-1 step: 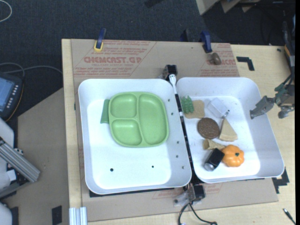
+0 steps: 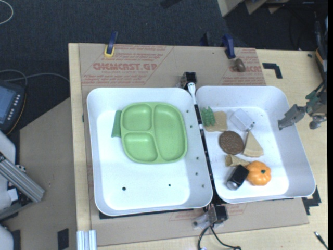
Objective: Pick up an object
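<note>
The gripper is being held at the right bin's right rim, nothing gripped; its opening cannot be told. An orange pumpkin is being kept beside a black object near the front.

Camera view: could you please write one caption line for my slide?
Green three-compartment plastic plate in the left white bin; small orange pumpkin among items in the right white bin; claw at its right rim.

— What do you look like there?
— My grey metal two-finger gripper shows at the right edge: dull angular fingers, one ending in a blocky tip.
— Anything more?
— Greenish and dark parts behind them; details too small to tell.
</note>
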Controlling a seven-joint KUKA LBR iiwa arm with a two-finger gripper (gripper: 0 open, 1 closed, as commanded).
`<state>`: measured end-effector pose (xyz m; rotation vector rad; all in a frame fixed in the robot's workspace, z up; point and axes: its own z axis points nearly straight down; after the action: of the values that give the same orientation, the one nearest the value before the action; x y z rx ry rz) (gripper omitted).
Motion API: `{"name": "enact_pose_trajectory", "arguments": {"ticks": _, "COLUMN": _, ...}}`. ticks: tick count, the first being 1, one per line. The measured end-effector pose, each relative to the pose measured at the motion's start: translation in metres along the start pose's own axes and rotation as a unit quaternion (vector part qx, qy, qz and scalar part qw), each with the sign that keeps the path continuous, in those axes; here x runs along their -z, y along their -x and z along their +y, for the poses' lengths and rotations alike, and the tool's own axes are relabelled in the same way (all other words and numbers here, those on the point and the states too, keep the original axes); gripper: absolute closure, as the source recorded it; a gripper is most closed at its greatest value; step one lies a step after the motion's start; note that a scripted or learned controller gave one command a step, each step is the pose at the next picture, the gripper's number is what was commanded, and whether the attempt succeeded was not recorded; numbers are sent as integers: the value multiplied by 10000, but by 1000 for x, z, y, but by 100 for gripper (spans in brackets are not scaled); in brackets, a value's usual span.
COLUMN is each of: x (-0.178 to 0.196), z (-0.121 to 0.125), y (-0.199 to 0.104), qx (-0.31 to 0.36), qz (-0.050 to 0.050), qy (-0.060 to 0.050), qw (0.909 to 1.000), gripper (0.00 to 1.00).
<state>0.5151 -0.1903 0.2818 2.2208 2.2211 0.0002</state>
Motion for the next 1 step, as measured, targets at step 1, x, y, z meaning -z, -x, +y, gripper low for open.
{"name": "enact_pose_trajectory", "arguments": {"ticks": 1, "x": -43, "z": 4, "y": 1, "qx": -2, "qz": 12, "qy": -28, "qw": 10000, "gripper": 0}}
